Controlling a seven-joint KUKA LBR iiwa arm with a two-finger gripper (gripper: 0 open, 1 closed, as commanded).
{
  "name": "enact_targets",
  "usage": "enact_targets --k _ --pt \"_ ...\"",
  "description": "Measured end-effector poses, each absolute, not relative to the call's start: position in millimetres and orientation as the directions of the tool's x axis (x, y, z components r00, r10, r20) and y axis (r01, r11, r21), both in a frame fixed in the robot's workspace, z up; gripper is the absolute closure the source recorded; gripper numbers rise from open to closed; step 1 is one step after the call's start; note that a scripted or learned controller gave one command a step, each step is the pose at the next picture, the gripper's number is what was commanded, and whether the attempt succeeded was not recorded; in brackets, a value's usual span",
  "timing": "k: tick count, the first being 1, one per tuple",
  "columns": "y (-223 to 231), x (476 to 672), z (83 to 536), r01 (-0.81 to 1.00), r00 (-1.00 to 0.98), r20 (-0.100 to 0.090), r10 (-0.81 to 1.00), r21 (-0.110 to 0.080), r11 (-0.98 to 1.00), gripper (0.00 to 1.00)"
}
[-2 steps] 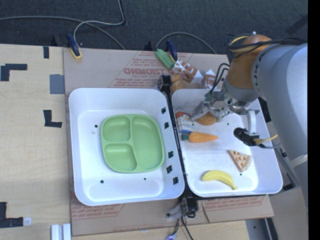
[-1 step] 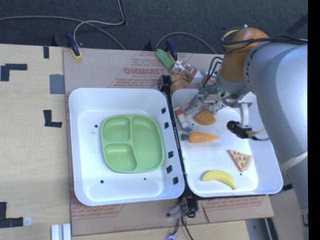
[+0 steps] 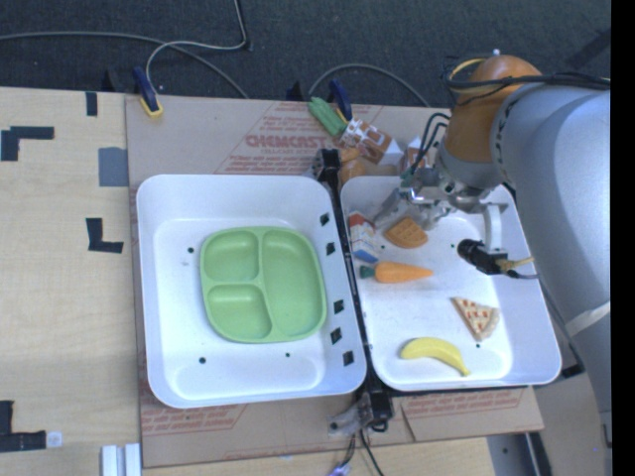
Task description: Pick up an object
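Bread piece point(image 3: 406, 233) lies in the right bin point(image 3: 516, 350), directly beneath the gripper point(image 3: 422, 201); gripper state cannot be told. Carrot point(image 3: 401, 273) sits just below. No lift yet; grasp and raise remain

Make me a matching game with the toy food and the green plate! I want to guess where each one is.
Things:
1. banana
2. carrot
3. pizza slice
4. green plate

Places:
A. in the middle of the left bin
B. near the front edge of the right bin
C. by the wall that divides the two bins, in the right bin
D. toward the right side of the right bin, just above the banana in the picture

Pairs: 1-B, 2-C, 3-D, 4-A
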State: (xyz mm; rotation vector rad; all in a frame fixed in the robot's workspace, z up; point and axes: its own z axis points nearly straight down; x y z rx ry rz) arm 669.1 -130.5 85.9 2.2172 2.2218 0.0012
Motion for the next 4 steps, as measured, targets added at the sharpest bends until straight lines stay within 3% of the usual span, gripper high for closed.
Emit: enact_targets --k 1,2,3,4 --pt "-130.3 669.6 96.2 1.000 -0.003 -0.003 1.000 0.003 0.003 1.00" --pt "-130.3 669.5 96.0 1.000 -0.003 -0.003 1.000 0.003 0.003 0.00" --pt "-117.5 629.0 86.2 1.000 -0.001 -0.002 1.000 0.002 0.001 0.00" --pt "-117.3 629.5 96.4 1.000 -0.001 -0.003 1.000 0.004 0.001 1.00"
